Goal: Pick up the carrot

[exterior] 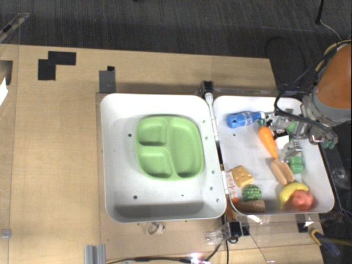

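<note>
Two shallow white bins side by side on a wooden bench (pixel 55 164). Left bin (pixel 115 147): a green divided tray (pixel 168 147) with three compartments, lying near the middle. Right bin (pixel 319 175): crowded with small play-food pieces.

Carrot (pixel 268 141) in the upper middle of the right bin, orange, lying flat at a slant with its green-tipped top toward the far rim and its point toward the near side. Just beyond its top end, a blue bottle (pixel 243 119) on its side. Just below its point, a hot dog (pixel 281 172), also slanted, close to the carrot's tip but seemingly apart from it.

Grey arm with the orange band (pixel 335 84) reaching in from the right, over the far right part of the right bin. Gripper (pixel 294 142) hanging low just to the right of the carrot, beside it rather than around it. Nothing visible between the fingers; how far apart they stand impossible to tell amid the dark wrist hardware and cables. A small green piece (pixel 297 164) directly under the gripper, perhaps a toy, perhaps part of the tool: too blurred to say.

Along the near side of the right bin: a cheese-like yellow cracker (pixel 241 176), a round green piece (pixel 252 192), a brown piece (pixel 253 205), a banana (pixel 293 190) and a reddish fruit (pixel 302 201) touching it.
</note>
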Controlling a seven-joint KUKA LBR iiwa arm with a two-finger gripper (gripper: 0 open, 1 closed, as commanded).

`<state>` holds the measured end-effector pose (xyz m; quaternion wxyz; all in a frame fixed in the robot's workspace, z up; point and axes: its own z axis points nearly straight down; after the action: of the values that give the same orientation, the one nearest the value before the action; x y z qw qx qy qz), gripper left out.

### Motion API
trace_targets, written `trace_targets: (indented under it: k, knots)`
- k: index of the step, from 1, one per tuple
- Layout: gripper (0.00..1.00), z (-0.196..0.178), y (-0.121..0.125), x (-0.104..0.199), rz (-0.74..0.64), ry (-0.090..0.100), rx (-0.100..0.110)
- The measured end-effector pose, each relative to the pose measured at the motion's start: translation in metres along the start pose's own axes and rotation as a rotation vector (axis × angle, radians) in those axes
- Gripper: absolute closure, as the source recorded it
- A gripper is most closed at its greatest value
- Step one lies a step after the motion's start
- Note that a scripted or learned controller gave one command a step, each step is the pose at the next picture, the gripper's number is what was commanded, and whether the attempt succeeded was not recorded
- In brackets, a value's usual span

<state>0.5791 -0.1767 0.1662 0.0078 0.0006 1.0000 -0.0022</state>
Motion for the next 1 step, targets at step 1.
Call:
trace_targets:
  k: [1]
  knots:
    - [0.00, 0.0760, 0.0205, -0.0016, -0.076, -0.003, -0.001]
